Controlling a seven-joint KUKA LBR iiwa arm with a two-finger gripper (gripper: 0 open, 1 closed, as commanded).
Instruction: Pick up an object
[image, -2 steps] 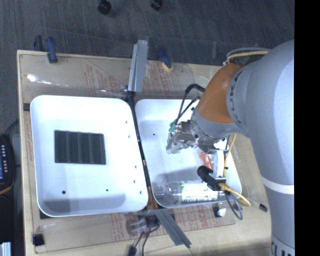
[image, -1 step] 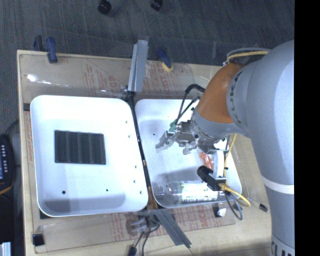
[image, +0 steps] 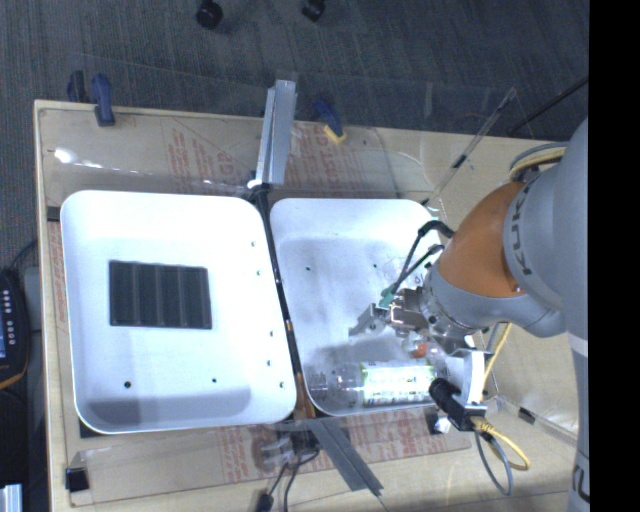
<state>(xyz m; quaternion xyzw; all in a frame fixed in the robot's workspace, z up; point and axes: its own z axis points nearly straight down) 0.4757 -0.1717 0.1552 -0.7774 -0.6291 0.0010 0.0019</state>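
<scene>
A: How far along is the pick, would you say?

B: Early or middle, as I judge it. The tool (image: 385, 312) is low inside the right bin (image: 330, 240), reaching in from the arm (image: 500, 260) side, but nothing can be seen held in it. The only object I can make out, a clear bottle (image: 385, 383) with a pale green-marked label, lies flat on the bin floor, so the lift itself is not done.

A: Where is the bottle from the tool?

B: Just below the tool, toward the near wall of the bin, lying crosswise under the wrist. It looks close to the tool but apart from it; I cannot see any contact.

A: Is the tool spread or closed?

B: I cannot tell. The metal end is small and partly blurred against the white bin, so its state is not readable here.

A: What does the bottle look like for grasping?

B: Transparent plastic, rounded, on its side with its length running along the near wall. My guess is it could roll or slip, and the wall beside it leaves little room on that side.

A: And the left bin (image: 160, 230)?

B: Far from the tool, on the other side of the divider; it carries a dark ribbed rectangle (image: 160, 295).
</scene>
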